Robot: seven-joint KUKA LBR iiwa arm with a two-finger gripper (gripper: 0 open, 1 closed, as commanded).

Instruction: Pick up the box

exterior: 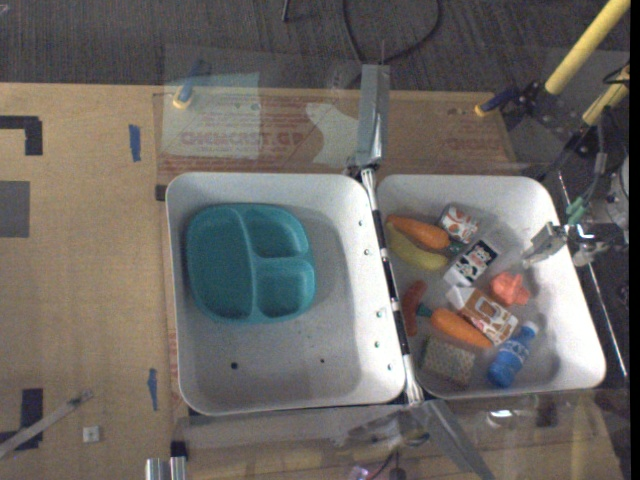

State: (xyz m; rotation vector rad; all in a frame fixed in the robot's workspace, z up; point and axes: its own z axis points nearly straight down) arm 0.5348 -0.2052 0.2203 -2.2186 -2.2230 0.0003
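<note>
A two-finger metal gripper [545, 243] hangs over the right edge of the right-hand shallow white bin [575, 358], its pale fingers angled down and to the left with a narrow gap between them and nothing held there.

The task's small orange-and-white cardboard box [489, 315] lies flat and slightly skewed near the middle of that bin, printed face up (the print is too small to read). It sits just below a coral-pink toy piece [511, 288] and against the upper end of an orange plastic carrot [459, 327], well apart from the gripper.

Around it lie a blue plastic bottle [511, 354] with a white cap, a tan woven sponge-like pad [449, 362], a second orange carrot [421, 232] resting above a yellow banana [417, 256], a small black-and-white carton [473, 260], a red-and-white can [459, 222] and a thin red pepper [411, 306].

The left-hand white bin [290, 368] holds a teal plastic divided plate [250, 261] toward its upper left.
</note>
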